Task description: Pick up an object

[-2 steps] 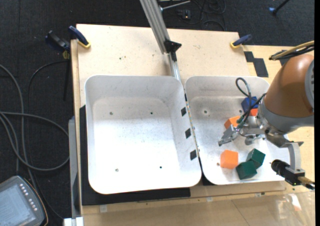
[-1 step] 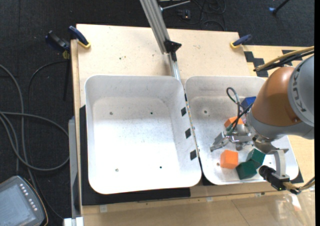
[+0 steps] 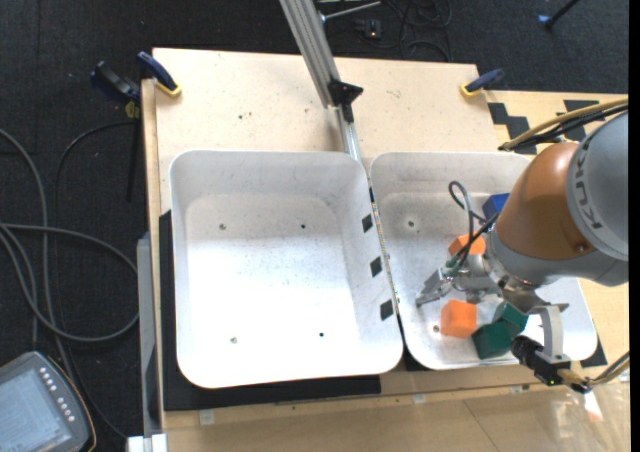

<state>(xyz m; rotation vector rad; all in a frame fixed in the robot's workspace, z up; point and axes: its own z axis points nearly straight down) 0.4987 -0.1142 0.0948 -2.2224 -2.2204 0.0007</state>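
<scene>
The gripper (image 3: 447, 287) hung low in the right bin (image 3: 420, 200) with its fingers apart and nothing between them, the orange block (image 3: 459, 319) lying just below it toward the near rim, beside a green block (image 3: 492, 339)

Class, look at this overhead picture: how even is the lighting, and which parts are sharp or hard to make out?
Camera view: light is soft and even, without glare on the left bin; the orange block and green block look sharp; the gripper is small and cluttered under the arm, which hides part of the right bin.
</scene>
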